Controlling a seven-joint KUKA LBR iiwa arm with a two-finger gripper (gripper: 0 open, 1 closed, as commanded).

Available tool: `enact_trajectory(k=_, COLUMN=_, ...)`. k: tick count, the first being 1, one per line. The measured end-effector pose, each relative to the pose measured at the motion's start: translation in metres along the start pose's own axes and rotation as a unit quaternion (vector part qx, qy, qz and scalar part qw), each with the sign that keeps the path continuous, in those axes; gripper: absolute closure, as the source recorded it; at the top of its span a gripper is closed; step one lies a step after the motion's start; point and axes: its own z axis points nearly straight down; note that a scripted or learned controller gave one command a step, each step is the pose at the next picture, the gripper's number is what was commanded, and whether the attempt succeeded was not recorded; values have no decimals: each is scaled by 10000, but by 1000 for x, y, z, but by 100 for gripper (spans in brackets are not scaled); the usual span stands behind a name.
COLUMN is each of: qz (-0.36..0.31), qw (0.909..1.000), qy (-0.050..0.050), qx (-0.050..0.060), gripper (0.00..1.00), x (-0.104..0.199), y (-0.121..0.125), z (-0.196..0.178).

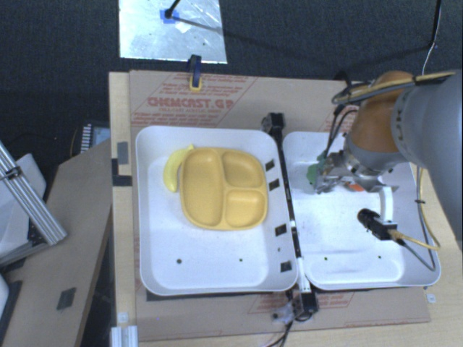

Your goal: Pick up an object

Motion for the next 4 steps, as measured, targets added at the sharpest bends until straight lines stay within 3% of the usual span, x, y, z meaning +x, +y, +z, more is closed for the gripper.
enact_trajectory(k=4, qz=-33, qw=10000, qy=-3, qx=-22, gripper=100, x=-13, y=12, z=-197)
